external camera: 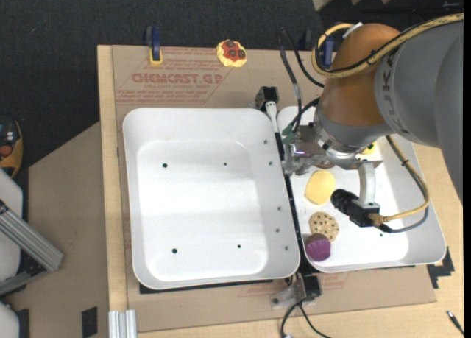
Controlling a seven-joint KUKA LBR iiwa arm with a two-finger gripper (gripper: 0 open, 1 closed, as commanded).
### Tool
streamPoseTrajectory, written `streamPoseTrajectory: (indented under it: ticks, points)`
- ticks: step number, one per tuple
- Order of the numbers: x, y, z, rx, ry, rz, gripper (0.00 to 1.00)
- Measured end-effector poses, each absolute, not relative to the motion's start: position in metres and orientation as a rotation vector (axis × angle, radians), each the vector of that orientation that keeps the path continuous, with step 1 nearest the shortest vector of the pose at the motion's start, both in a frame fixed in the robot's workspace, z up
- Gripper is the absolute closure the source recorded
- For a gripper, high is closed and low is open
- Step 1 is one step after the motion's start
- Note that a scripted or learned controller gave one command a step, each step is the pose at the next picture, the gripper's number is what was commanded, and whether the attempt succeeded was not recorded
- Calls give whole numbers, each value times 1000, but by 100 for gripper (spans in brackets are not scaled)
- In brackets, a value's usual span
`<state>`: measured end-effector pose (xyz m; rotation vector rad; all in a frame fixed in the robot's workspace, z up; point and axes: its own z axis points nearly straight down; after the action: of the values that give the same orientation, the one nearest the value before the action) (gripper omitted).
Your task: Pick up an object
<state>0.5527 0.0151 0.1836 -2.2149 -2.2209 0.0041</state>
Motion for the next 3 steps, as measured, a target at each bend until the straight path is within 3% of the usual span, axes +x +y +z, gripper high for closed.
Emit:
streamPoseTrajectory:
  ticks: [1,2,3]
  points:
    - [596,46,340,-2225,-2238,-27,100]
    - [583,126,335,-2212,-2232,-7,100]
    - [556,104,349,-2221,-2219,2,100]
